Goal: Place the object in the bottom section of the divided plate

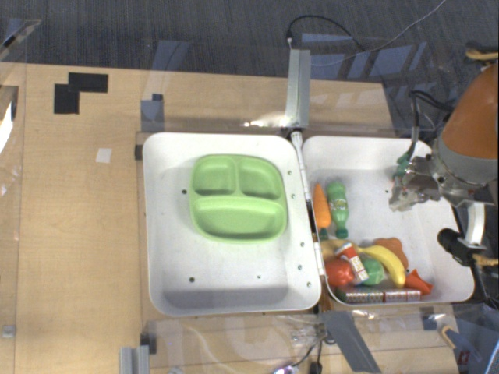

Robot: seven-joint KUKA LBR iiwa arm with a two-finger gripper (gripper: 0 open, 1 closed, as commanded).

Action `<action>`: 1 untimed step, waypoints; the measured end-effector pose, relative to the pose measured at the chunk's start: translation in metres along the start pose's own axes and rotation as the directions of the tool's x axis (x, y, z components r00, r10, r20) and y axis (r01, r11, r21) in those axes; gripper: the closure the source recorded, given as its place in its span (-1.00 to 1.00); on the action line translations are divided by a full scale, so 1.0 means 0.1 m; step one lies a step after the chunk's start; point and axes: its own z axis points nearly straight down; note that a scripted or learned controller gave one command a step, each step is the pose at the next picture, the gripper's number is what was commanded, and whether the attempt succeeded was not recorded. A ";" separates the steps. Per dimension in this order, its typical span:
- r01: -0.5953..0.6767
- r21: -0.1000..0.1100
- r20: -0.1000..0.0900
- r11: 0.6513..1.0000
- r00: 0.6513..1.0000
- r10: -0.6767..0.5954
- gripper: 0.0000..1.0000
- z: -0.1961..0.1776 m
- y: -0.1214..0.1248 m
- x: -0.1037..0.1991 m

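A green divided plate [200, 209] lies in the left bin [226, 291], with two small sections at the back and one wide bottom section [238, 218] that holds nothing. My gripper [406, 193] hangs over the right bin [366, 162], above bare white floor to the right of the toy food. It is apart from every object there, and I see nothing in it. Nearest to it are a green bottle [337, 206] and an orange carrot [321, 206], a short way to its left.
In the right bin's front corner lies a heap: a yellow banana [389, 260], a red tomato-like toy [340, 274], a green piece [373, 272], a small red-and-white pack [356, 262] and a dark bar [382, 294]. A metal divider [302, 185] separates the bins.
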 end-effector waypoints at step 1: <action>0.411 0.000 -0.001 0.911 0.911 -0.411 1.00 0.18 0.21 1.18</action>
